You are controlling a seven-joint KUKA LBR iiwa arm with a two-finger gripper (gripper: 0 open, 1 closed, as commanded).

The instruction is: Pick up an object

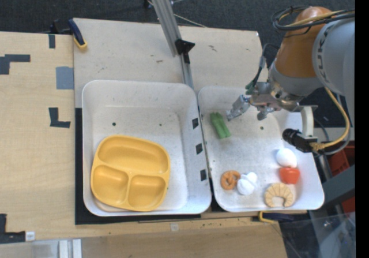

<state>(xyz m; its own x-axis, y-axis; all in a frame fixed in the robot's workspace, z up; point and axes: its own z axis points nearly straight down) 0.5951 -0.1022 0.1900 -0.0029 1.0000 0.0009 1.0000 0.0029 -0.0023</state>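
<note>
Camera view: we are seeing the gripper (249, 107) hovering, fingers apart, beside the green block (219, 125); descending is next.

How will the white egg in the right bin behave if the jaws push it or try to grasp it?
The egg looks smooth and rounded, so it would probably roll away when pushed. Its curved sides may slip out of a narrow pinch. It touches the red item, which might block rolling that way.
</note>
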